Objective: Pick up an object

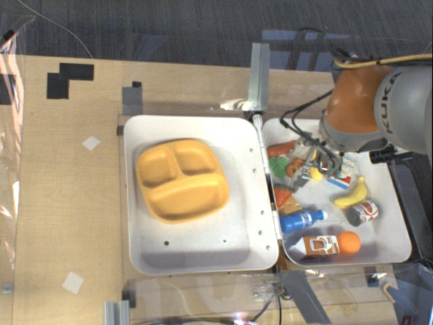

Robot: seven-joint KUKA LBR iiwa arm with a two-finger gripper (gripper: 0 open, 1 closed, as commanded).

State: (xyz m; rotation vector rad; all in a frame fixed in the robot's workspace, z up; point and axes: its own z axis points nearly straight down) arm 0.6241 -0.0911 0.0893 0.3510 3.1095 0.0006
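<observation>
The right bin (399, 239) holds several small objects: a yellow banana (352, 195), a blue bottle (302, 219), an orange ball (350, 242), a brown carton (320, 246), a small can (362, 212) and a pile of red, green and orange items (284, 161) at its far left. My gripper (312, 168) reaches down from the grey and orange arm over the far part of this bin, right by that pile and a yellow piece (314, 175). The wrist and cables cover the tips.
The left bin (155, 249) holds a yellow divided tray (181, 179). A metal post (260, 73) stands behind the seam between the bins. Bare wooden bench lies to the left.
</observation>
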